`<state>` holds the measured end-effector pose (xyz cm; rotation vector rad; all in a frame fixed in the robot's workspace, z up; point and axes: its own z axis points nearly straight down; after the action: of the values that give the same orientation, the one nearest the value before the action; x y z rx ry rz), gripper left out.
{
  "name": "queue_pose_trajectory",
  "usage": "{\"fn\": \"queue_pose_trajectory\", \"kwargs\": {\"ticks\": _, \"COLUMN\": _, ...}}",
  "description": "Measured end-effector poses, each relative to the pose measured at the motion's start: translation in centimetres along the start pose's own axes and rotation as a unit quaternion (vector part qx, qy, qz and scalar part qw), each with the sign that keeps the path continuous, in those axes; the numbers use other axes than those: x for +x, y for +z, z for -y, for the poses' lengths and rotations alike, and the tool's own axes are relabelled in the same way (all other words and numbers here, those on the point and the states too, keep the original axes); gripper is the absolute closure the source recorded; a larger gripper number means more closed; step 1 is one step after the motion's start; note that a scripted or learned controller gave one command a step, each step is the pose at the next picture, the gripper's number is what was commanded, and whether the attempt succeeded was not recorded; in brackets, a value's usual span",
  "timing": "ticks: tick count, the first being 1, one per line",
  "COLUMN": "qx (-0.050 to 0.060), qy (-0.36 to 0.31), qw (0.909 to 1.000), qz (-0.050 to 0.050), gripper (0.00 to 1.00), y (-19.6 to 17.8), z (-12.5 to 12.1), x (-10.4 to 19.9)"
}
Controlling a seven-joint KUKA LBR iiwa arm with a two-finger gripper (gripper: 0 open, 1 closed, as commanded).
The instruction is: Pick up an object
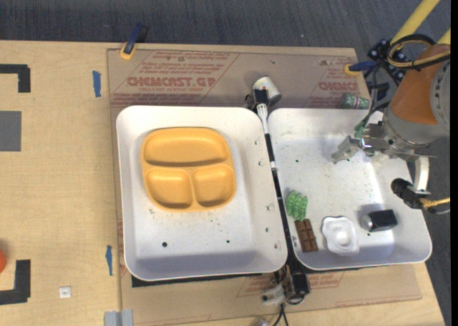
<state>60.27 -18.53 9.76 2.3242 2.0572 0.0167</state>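
White plastic marks the nearest item in the right bin [401, 249]: a small squarish cup or lid [339, 234] with a raised rim, lying flat on the bin floor near the front edge. Just to its left lies a brown chocolate-bar-like block [306, 235], long and narrow, moulded in segments and set roughly lengthwise front to back. To the right of the white piece, a little apart, sits a small black block [380, 219] with a pale, shiny patch at its left end. Slightly farther back and close to the bin's left wall rests a green leafy-looking piece [297, 205], bumpy and bright, just behind the brown block. All four lie apart from the arm.

In the left bin [136, 174] lies a yellow-orange tray [189, 169] with three compartments, one wide section at the back and two smaller ones in front, with rounded corners; it rests flat toward the bin's back half.

Farther back in the right bin, the hand [348, 149] hangs low over the bare floor near the back right, its grey fingers pointing left; nothing shows between them, and I cannot tell whether they are spread or closed. Behind it, the orange band [418, 96] of the arm rises at the right edge. The brown worktop [57, 196] surrounds both bins.
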Motion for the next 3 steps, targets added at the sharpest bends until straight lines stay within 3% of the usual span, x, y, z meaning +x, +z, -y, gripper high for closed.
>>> {"fn": "queue_pose_trajectory", "kwargs": {"ticks": 1, "qx": 0.019, "qy": 0.06, "qw": 0.9979, "qz": -0.01, "gripper": 0.0, "y": -1.2, "z": 5.4, "x": -2.2}}
{"fn": "queue_pose_trajectory", "kwargs": {"ticks": 2, "qx": 0.004, "qy": -0.052, "qw": 0.9986, "qz": -0.008, "gripper": 0.0, "y": 0.1, "z": -0.2, "x": -1.0}}
{"fn": "queue_pose_trajectory", "kwargs": {"ticks": 3, "qx": 0.016, "qy": -0.17, "qw": 0.9852, "qz": -0.012, "gripper": 0.0, "y": -2.9, "z": 6.1, "x": -1.0}}
